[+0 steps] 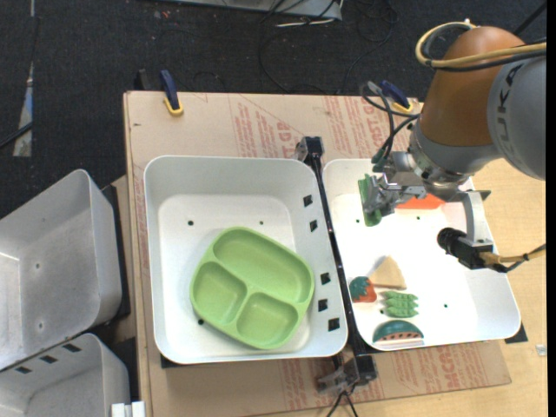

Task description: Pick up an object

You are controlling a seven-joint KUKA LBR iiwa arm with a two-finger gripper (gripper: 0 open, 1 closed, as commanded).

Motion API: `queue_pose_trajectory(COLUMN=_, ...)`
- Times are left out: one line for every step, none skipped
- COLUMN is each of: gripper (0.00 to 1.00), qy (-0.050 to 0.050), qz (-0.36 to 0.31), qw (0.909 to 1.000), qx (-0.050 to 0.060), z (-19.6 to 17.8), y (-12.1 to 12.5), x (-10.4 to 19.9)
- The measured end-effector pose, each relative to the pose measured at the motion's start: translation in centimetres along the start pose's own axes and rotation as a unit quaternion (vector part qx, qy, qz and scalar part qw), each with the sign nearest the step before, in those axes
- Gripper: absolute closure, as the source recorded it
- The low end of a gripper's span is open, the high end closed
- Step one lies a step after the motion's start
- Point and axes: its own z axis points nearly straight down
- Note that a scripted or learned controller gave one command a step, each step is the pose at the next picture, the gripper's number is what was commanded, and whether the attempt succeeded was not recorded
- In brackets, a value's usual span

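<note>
- We see red printing on the brown board (261,124) under the bins, reversed and too faint for us to read.

tray (252,287) in left bin (228,174), toys (387,295) in right bin (491,307)

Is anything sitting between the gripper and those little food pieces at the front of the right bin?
Nothing visible blocks the way. The gripper hangs over the back of the right bin, and bare white floor lies between it and the tan wedge, red piece and green piece.
</note>
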Motion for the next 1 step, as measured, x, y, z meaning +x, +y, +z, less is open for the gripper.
queue_pose_trajectory(gripper=1.00, qy=0.000, qz=0.000, qw=1.0000, qx=0.001, z=-0.41, y=-1.98, x=5.52)
